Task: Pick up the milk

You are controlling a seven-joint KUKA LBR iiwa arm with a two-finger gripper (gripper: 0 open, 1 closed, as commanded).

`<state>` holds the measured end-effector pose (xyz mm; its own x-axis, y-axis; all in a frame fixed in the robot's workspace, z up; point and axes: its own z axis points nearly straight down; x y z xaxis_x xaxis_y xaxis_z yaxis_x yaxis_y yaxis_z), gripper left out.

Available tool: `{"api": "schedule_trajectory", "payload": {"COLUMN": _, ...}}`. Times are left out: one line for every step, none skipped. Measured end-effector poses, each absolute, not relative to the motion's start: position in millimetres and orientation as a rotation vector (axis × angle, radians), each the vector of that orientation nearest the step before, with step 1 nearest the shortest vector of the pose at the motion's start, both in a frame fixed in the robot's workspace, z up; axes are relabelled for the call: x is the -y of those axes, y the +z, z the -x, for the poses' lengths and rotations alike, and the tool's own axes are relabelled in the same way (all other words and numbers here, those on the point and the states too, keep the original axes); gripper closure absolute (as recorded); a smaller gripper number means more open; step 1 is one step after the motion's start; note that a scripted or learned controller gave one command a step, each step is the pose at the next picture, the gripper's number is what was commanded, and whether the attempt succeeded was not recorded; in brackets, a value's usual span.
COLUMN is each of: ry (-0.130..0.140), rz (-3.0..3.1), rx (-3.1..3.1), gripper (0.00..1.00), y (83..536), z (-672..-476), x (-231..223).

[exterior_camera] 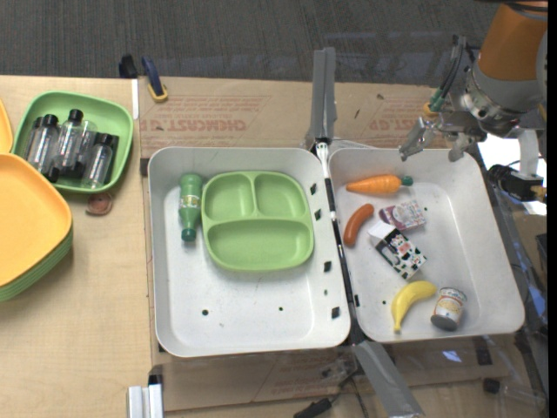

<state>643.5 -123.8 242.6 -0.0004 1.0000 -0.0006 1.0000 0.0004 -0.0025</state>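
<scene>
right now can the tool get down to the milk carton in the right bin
Probably yes. The tool hangs open above the bin's far edge, and the milk carton lies flat with nothing on top, though the sausage and pouch sit close.

Two white bins (pixel 165 259), one banana (pixel 409 300), one carrot (pixel 376 184), one sausage (pixel 357 224).

red print on the cardboard (pixel 226 116) behind the bins reads, upside down and mirrored, roughly "chemcraft"; the exact letters are uncertain. print on the milk carton (pixel 401 252) and can (pixel 448 307) is too small to read.
</scene>
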Motion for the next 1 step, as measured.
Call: {"api": "schedule_trajectory", "payload": {"ry": 0.003, "rz": 2.035, "rx": 2.39, "gripper": 0.0, "y": 124.2, "z": -591.5, "x": 101.8}}
